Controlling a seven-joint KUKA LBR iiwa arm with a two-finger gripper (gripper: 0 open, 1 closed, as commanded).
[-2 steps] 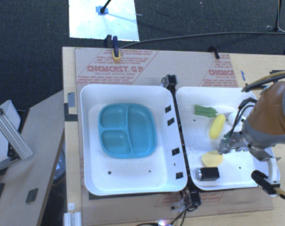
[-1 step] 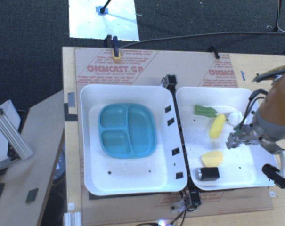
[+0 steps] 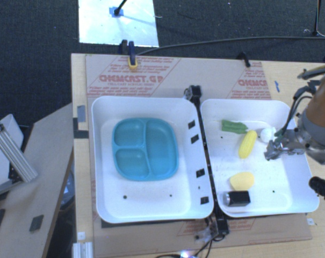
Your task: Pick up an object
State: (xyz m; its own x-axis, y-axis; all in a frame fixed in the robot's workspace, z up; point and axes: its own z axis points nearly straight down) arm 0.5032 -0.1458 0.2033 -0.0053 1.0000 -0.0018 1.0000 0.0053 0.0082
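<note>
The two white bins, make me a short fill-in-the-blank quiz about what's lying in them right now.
1. The blue divided plate lies in the ____ bin.
2. The yellow corn cob lies just below the ____ vegetable.
3. The black block sits near the right bin's ____ edge.
4. The gripper hovers over the ____ bin.

Answers: left; green; front; right

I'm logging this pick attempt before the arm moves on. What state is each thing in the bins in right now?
Blue divided plate: flat in the left bin, nothing on it.
Green piece: lying loose in the right bin.
Yellow corn-like piece: lying loose.
White ball: resting beside the gripper, not held.
Yellow lump: lying loose.
Black block: lying by the near wall.
</note>
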